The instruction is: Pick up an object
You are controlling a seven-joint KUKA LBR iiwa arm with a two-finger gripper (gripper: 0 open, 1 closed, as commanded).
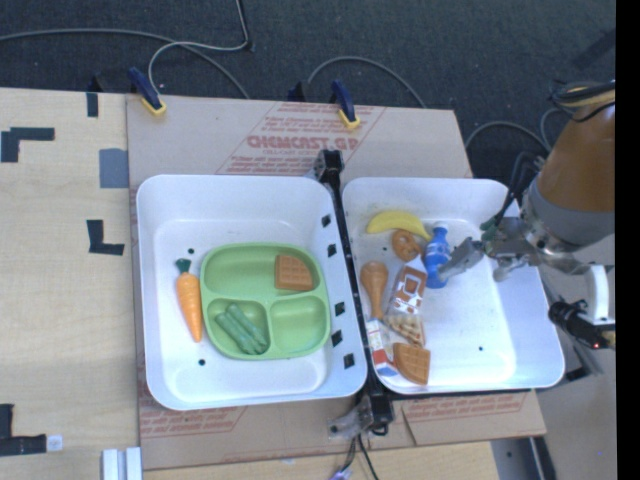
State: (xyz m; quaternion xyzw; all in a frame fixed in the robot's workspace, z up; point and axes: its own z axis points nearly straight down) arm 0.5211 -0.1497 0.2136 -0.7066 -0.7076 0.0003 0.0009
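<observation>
My gripper (472,258) hangs low over the right bin (520,353), at its right-centre, with the grey and orange arm behind it. Just left of it stands a small blue bottle (436,252); I cannot tell whether they touch. Further left in the same bin lie a yellow banana (393,221), a brown bread roll (406,243), a tan drumstick (373,282), a brown and white snack packet (407,289), a pale cracker (405,324) and an orange toast slice (412,363).
The left bin (160,218) holds a green divided tray (300,323) carrying a toast piece (293,271) and green beans (242,328). A carrot (189,303) lies beside the tray. A black divider (345,268) separates the bins. Bare bin floor (480,313) shows below the gripper.
</observation>
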